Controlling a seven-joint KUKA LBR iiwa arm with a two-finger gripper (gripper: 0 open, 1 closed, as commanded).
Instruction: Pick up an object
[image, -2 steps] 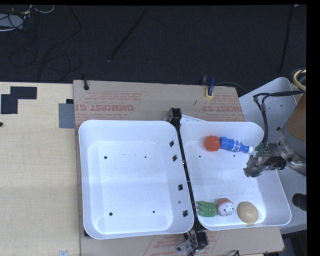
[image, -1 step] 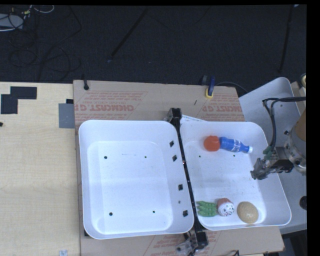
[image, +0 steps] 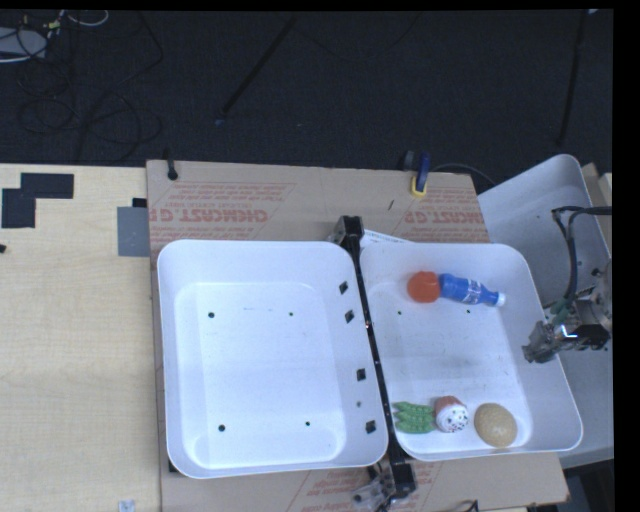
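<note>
A: What do the two bins hold?

B: The left bin (image: 260, 360) has only its bare white floor with a few small dark dots on it. The right bin (image: 470, 350) carries all the things. Toward its twelve o'clock side lies a blue bottle (image: 468, 290) on its side, white cap pointing to three o'clock, and an orange ball (image: 423, 287) touches its other end, at the bottle's nine o'clock.

A: And lower down?

B: Along the six o'clock wall of the right bin there is a row of three. A green toy (image: 412, 416) sits nearest the divider, a white ball with red dots (image: 451, 414) lies just beside it at its three o'clock, and a tan, egg-shaped object (image: 495, 424) sits just beside that, near the bin's five o'clock corner. The middle of the bin floor is bare.

A: Where is the claw?

B: The claw (image: 545, 345) is at the three o'clock rim of the right bin, over or just outside the wall, well apart from every object. It is small and dark in the view; I cannot tell how far it is spread, and nothing shows in its grasp.

A: What do the bins rest on?

B: A brown cardboard sheet (image: 300, 205) with red print, lying on the pale wooden surface (image: 70, 350).
</note>
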